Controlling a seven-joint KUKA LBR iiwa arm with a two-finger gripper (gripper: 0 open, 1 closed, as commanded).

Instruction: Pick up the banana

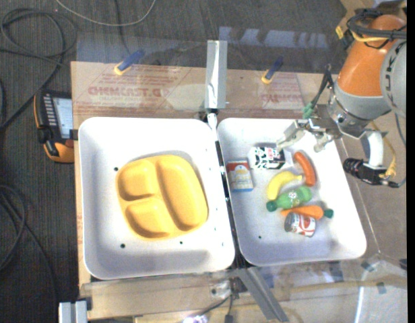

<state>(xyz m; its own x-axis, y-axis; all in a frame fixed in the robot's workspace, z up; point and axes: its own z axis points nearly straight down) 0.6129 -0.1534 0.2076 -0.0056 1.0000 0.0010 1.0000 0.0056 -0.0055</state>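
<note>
Soda can: lower right of frame, right bin.
Banana: centre-right, touching green bottle.
Gripper: upper right, above the bin; fingers apart, holding nothing.

The green bottle hides the banana's lower end — arm cropped at right.

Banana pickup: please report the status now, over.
Gripper open above right bin's far side, holding nothing. Banana lies in bin, untouched. Green bottle and hot dog crowd it.
</note>
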